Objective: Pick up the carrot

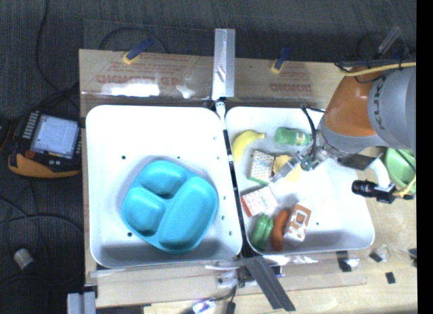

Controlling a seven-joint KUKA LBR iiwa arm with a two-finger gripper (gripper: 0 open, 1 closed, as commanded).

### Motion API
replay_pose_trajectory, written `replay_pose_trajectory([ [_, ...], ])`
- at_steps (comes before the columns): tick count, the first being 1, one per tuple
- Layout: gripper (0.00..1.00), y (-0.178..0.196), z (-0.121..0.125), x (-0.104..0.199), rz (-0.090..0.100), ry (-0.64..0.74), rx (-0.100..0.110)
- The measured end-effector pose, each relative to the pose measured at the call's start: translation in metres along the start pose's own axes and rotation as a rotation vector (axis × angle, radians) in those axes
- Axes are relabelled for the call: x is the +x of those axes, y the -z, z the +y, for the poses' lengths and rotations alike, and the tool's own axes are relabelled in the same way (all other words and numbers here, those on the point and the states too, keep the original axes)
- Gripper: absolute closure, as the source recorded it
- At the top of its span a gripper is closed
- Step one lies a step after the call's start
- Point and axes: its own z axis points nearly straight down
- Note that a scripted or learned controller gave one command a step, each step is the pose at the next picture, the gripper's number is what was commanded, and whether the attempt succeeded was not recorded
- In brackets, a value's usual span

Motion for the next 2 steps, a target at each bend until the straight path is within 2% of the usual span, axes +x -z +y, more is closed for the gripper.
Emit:
replay_pose_trajectory([
  [1,1.0,0.136,0.061,0.043,0.005,0.064,0.008],
  [2,1.0,0.094,0.082,0.148,0.008,-0.109,0.011],
])
